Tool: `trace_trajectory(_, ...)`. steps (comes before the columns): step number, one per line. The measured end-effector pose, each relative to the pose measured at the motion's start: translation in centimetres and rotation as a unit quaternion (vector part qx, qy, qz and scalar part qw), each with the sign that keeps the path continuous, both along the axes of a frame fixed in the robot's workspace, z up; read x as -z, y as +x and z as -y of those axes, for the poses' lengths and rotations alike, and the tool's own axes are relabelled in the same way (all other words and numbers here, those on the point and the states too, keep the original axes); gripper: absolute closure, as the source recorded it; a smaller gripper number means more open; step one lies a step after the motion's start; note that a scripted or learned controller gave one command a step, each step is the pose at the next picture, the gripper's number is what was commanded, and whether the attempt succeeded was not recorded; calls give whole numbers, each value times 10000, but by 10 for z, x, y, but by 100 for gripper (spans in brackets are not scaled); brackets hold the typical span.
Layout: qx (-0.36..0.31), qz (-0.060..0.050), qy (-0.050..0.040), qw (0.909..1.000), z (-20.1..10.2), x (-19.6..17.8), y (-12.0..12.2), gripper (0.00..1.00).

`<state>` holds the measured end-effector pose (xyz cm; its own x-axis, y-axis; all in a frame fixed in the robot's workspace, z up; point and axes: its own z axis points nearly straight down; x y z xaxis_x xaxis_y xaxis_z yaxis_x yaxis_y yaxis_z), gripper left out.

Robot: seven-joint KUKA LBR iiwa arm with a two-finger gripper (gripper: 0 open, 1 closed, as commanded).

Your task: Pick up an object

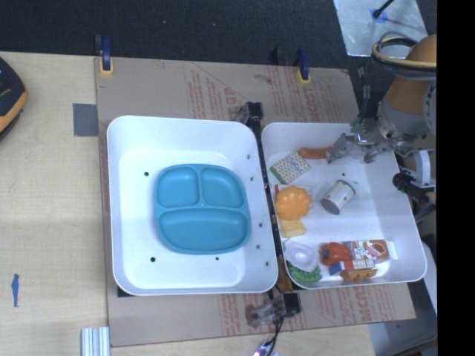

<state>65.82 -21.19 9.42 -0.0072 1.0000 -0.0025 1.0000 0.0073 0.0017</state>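
Down at the bottom edge, closest to the camera, a small clamp [269, 314] grips the cardboard sheet [185, 87] under both bins. Going from the left, I see the left bin [130, 147] with a blue plate [202, 207] lying flat in its middle. That plate has three parts.

Next comes the right bin [401, 221], just beside the left one. It holds lots of little things. A checked card [290, 168] lies near the top left of it. An orange ball-like toy [292, 202] sits below that, with a yellow bit [292, 228] touching its lower side. A white cup [300, 256] rests on something green [306, 276] in the bottom corner. A red toy [335, 254] and a small box [368, 252] lie side by side along the bottom. A grey can [338, 196] lies tipped over in the middle. An orange stick [315, 153] lies near the top.

My gripper [359, 141] hangs over the top right part of this bin, near the orange stick and above the can. My fingers look spread apart, with nothing between them.

I think the job is only starting. Nothing is lifted yet. I must go down, close on one thing and raise it.
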Motion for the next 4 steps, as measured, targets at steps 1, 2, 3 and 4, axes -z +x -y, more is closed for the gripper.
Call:
trace_trajectory(1, 15, -44, 16, 10000, -29, 3, -44, 0)
trace_trajectory(2, 4, -5, 11, 10000, -41, 1, 0, 0)
trace_trajectory(3, 36, -31, 9, 10000, -20, -27, -49, 0)
trace_trajectory(4, 7, -21, 1, 10000, -72, 2, -73, 0)
